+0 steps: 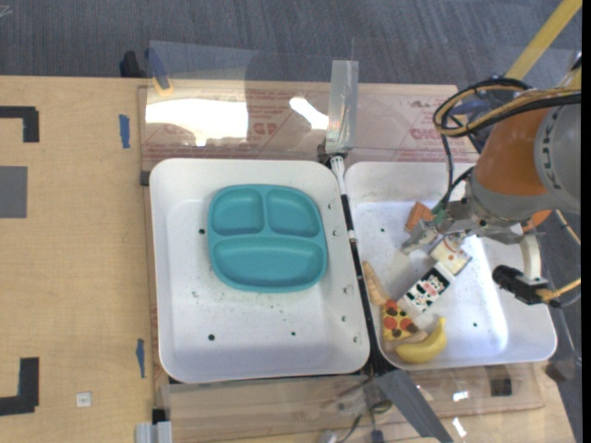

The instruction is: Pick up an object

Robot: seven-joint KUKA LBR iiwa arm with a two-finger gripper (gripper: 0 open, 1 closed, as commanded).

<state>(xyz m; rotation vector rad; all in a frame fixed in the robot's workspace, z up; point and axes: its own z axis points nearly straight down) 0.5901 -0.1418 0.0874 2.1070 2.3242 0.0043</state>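
Our pincer (427, 236) hangs low over the right bin's (531, 340) middle, and we cannot tell its state. Near that bin's front-left corner we see a banana (423, 343), a pizza slice (397, 319) and a cow-patterned carton (428, 291).

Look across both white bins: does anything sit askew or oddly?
Mostly tidy. The teal divided plate lies flat in the left bin. In the right bin, toy foods crowd the near-left corner, the yellow banana against the front wall.

Divided plate (268, 236) in left bin (175, 275); banana (423, 343) and carton (434, 282) in right bin (517, 335)
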